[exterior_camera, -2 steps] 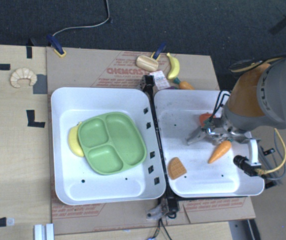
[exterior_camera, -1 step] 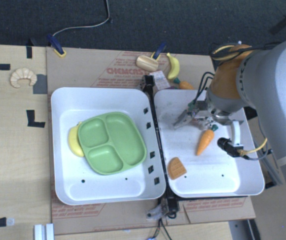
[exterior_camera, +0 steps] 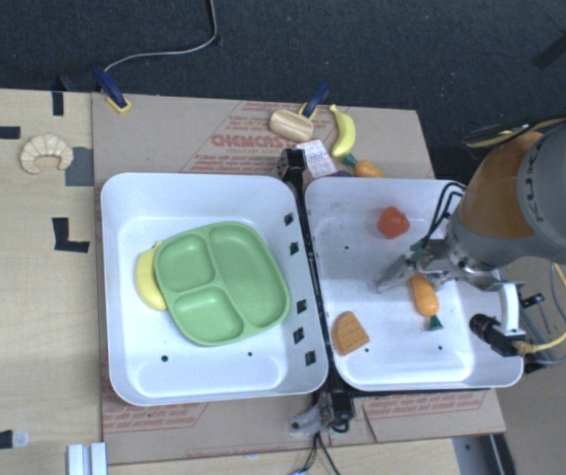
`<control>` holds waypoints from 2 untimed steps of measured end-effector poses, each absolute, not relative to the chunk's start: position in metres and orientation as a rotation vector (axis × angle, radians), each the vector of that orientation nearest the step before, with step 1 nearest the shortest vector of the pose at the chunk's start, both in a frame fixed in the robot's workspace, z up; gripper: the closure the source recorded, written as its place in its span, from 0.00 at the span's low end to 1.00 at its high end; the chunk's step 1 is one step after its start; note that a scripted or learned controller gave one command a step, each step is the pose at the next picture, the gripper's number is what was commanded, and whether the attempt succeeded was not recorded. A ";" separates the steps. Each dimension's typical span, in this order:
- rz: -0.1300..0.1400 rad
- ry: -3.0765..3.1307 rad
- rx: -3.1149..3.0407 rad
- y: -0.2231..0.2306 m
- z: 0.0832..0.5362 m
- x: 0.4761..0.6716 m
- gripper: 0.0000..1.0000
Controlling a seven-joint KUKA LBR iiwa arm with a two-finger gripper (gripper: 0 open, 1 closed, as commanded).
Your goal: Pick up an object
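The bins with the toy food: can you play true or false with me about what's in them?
1. The green plate lies in the left bin. True.
2. A banana peeks out from under the plate's left edge. True.
3. The tomato sits on the green plate. False: it lies in the right bin, near the back.
4. The carrot lies in the right bin, close to the gripper. True.
5. The croissant is in the right bin. False: it lies on the bench, far left of both bins.
6. The cracker is outside the bins. False: it lies in the right bin, near its front left corner.
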State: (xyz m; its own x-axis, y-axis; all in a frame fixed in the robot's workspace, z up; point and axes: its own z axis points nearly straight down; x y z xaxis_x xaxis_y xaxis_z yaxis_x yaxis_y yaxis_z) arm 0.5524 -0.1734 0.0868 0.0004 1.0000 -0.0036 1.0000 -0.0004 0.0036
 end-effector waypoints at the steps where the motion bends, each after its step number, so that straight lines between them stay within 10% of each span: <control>1: -0.006 2.228 2.226 -0.126 0.085 0.637 0.00; 2: 0.001 2.218 2.219 -0.168 0.087 0.583 0.00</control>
State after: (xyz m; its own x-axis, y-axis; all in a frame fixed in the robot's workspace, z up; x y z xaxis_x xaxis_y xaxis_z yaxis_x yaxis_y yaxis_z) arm 0.5825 -0.1678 0.0868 0.0001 1.0000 -0.0023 1.0000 -0.0001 0.0035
